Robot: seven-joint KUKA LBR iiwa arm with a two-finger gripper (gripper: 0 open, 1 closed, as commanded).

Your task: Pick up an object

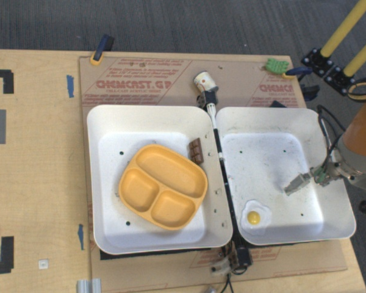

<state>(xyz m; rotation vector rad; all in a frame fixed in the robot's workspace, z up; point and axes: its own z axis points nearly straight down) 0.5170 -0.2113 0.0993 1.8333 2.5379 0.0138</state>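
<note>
A toy fried egg [254, 215], white with a yellow yolk, lies near the front left corner of the right bin [274, 127]. In the left bin [110, 133] sits a yellow divided plate [163, 185], and a small brown chocolate bar [196, 151] lies by its upper right rim. My gripper [296, 184] reaches in from the right, low over the right bin's floor. It is up and to the right of the egg and apart from it. I see no object in it.
A white and black tool [204, 85] rests behind the bins, on the ridge between them. A green clamp [274, 65] and a blue clamp [102, 47] hold the cardboard base. Yellow poles [352, 17] stand at the back right.
</note>
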